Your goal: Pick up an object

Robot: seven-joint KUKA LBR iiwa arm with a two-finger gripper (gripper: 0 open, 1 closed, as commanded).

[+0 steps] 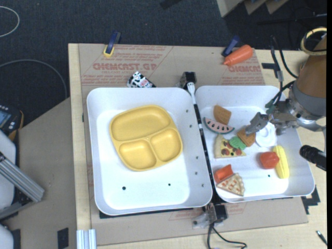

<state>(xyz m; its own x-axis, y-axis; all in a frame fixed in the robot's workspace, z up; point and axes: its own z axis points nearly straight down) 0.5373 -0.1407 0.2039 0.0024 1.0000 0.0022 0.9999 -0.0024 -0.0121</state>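
A: What is carried by the worktop (155, 56), largest things first?

B: Two shallow white bins are set side by side on it. The left bin (104, 139) is taken up mostly by a yellow divided plate (145, 137) with three compartments. The right bin (301, 183) is joined to it along a black-edged seam.

A: And what is seen in the right bin, relative to the yellow plate?

B: All the small things are laid to the right of the plate, beyond the seam. Nearest it, a watermelon slice (216, 125) and a brown bread piece (222, 113) are found; further right a pizza square (226, 148) with a green piece (238, 143) touching it; lower down, a red wedge (223, 172) against a pizza slice (233, 185). Farthest from the plate, a red tomato (268, 160) lies just beside a yellow corn cob (281, 161).

A: Where is the end effector (255, 124)?

B: It is reached in from the right, over the right bin, above a white round item (266, 136) and close to a brown piece (247, 138). Whether its fingers are spread or pressed together cannot be told.

A: What stands around?

B: Behind the plate, a black-and-white toy (139, 80), a yellow-and-blue clamp (110, 44) and an orange carrot-like clamp (238, 54) are seen. Dark carpet (52, 14) surrounds the worktop.
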